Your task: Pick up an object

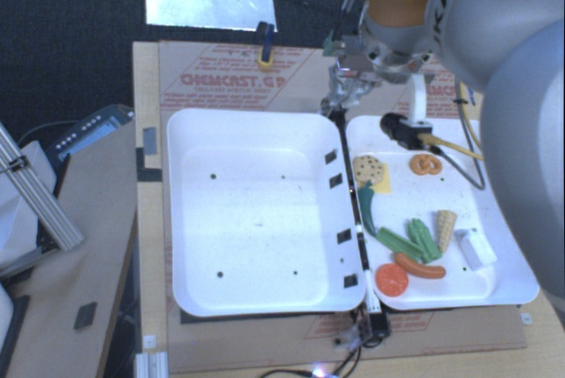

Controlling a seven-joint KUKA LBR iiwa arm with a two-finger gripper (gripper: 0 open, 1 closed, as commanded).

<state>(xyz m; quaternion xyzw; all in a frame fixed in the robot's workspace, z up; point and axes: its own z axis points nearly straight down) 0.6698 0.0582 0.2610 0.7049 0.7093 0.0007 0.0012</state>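
Note:
My gripper (pixel 339 100) hangs over the far rim where the two white bins meet, and nothing shows held in it. The right bin (pixel 508 275) holds several toy foods. A chocolate-chip cookie (pixel 366 166) lies on a yellow cheese slice (pixel 383 181) near the divider, and a pretzel (pixel 425 163) sits to their right. Nearer the front are a dark green pepper (pixel 365 208), green pods (pixel 413 241), a waffle cone (pixel 445 227), a white block (pixel 475 248), a red sausage (pixel 421 267) and a tomato slice (pixel 392 280). All of these lie in front of the gripper, apart from it.
The left bin (pixel 256 208) is a wide white tray. Black clips (pixel 340 182) run along the seam between the bins. A yellow-and-blue clamp (pixel 264 46) stands behind the left bin. The arm's large grey body (pixel 521 76) overhangs the right bin's right side.

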